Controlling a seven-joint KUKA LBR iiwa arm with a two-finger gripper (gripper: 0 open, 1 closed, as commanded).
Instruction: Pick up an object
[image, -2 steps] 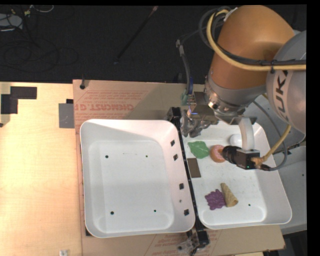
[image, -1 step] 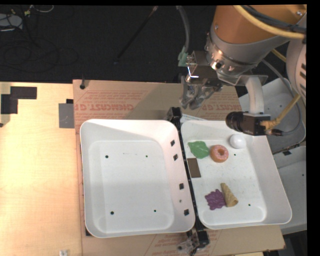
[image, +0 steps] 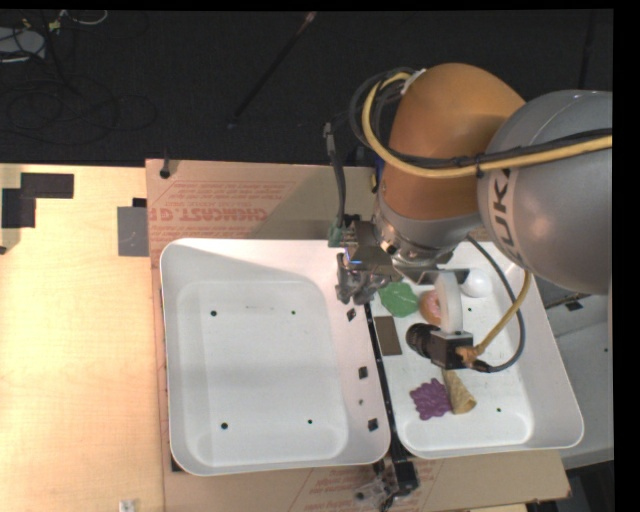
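Worktop (image: 70, 350): pale wood surface, carrying a brown cardboard sheet (image: 240, 205) with mirrored red print, on which both bins sit. Arm (image: 540, 190): grey KUKA body with an orange band (image: 450, 110), entering from the right and leaning over the upper part of the right bin; yellow and black cables loop around the wrist. Left bin (image: 255, 365): shallow white tray with small dark dots on its floor. Right bin (image: 500, 425): shallow white tray just beside the left one, separated from it by a dark seam with clips; its upper part is covered by the arm. Tool (image: 355, 280): dark metal assembly below the wrist, sitting over the seam between the bins near their upper ends; whether its fingers are spread or pressed together cannot be told, and nothing is seen between them. Green object (image: 400, 298): rounded, in the right bin, just beside the tool on its right. Purple object (image: 431, 399): lumpy, grape-like cluster on the right bin's floor, toward its lower end. Tan cone-shaped object (image: 460, 392): touching the purple object on its right. Pink object (image: 433, 305): small, near the green one, partly hidden by a white piece. White rounded object (image: 477, 285): small, near the bin's upper right, partly under the arm.
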